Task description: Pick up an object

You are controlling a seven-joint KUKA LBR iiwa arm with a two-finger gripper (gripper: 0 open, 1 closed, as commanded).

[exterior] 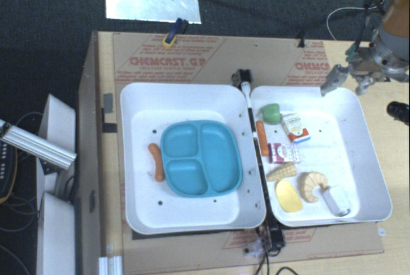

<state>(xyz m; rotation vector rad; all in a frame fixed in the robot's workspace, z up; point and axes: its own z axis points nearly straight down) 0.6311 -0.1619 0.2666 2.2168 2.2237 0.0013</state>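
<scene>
Claw [349, 75]: above the far right corner of the right bin [371, 139], spread open, nothing between the prongs.
Arm: in from the right, orange band near the frame edge, wrist high over the bin rim.
Right bin contents: green piece [271, 113] at the far side, small red-and-white packet [295, 127] beside it, orange stick [261, 135] along the inner wall, pink wrapper [283, 153], corn piece [282, 172], yellow slice [289, 196], tan ring-shaped piece [312, 185], clear tube [336, 200] near the front corner.
Left bin [138, 139]: blue divided tray [200, 158] in the middle, sausage [157, 161] just beside its left edge.
Step, by guess: approach only; no object picked out yet.
Risk, crowding: packet, wrapper and corn piece close together, so a descent there likely to nudge a neighbour or close on two at once.
Risk, wall: orange stick tight against the divider, one prong apt to land on the rim.
Risk, slip: tube and yellow slice low and smooth, likely to squirt out.
</scene>
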